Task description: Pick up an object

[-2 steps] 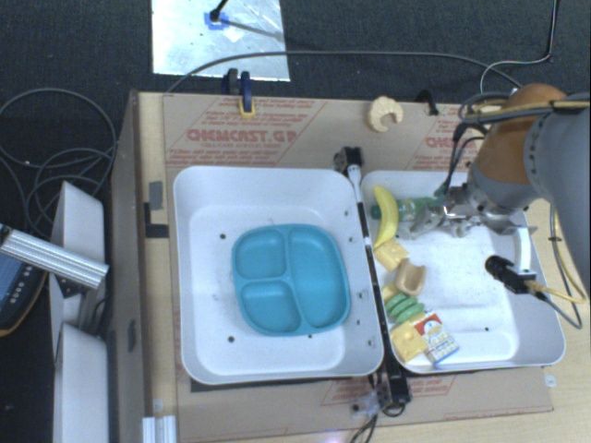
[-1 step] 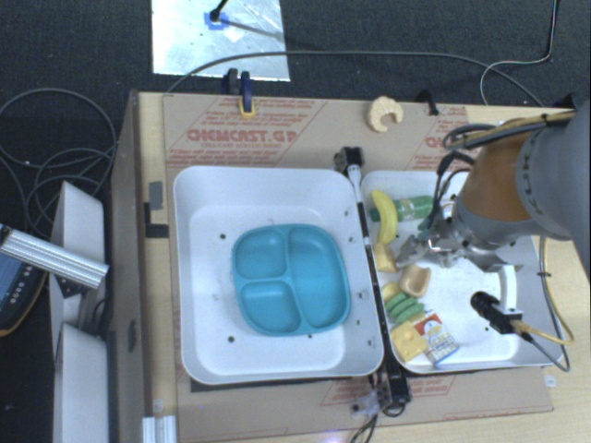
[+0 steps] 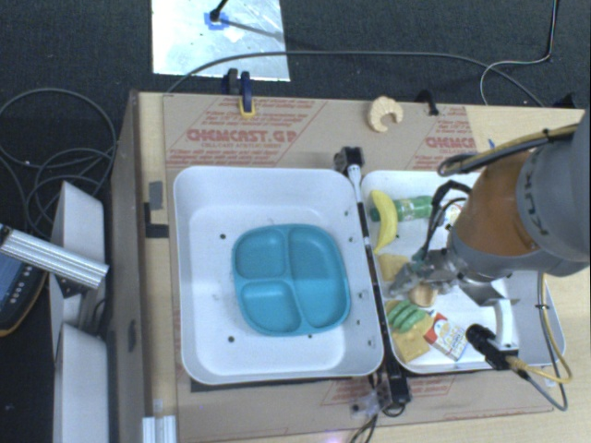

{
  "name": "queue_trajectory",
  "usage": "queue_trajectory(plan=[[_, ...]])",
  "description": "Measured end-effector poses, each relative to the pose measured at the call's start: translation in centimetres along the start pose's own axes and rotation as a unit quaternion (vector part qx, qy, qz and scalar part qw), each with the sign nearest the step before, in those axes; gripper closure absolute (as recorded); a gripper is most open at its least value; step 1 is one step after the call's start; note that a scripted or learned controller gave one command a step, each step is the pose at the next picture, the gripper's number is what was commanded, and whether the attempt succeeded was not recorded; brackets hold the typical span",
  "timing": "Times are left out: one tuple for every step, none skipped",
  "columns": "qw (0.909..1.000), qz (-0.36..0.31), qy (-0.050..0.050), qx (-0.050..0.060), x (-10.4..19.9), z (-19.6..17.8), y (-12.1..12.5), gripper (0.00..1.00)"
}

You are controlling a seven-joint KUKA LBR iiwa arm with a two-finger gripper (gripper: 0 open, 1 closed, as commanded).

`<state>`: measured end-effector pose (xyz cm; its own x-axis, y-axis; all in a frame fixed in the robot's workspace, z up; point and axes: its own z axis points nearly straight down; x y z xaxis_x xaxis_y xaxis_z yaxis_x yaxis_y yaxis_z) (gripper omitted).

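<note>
My gripper [image 3: 417, 275] hangs low over the middle of the right bin [image 3: 480, 363], on the grey arm with its orange band [image 3: 494, 212] coming in from the right. Just under it lies a small tan round piece [image 3: 423, 294] and a tan wedge [image 3: 392, 265]. A yellow banana [image 3: 383, 218] and a green bottle [image 3: 416, 208] lie at the bin's far end. A green ridged item [image 3: 403, 316], a yellow block [image 3: 412, 341] and a red-and-white packet [image 3: 447, 336] lie near the front.
The left bin [image 3: 203, 247] holds a blue divided plate [image 3: 291, 279]. A black clamp [image 3: 351, 161] sits where the bins meet at the back. A beige toy piece [image 3: 385, 113] lies on the cardboard behind the bins. Cables trail on the floor at left.
</note>
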<state>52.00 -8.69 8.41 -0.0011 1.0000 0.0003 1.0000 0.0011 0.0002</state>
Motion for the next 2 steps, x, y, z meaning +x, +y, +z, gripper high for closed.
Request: queue_trajectory(plan=[[1.0000, 0.000, 0.000, -0.001, 0.0, -1.1, 0.1, 1.00], [1.0000, -0.002, 0.000, -0.002, 6.8, -10.1, 3.7, 1.00]])
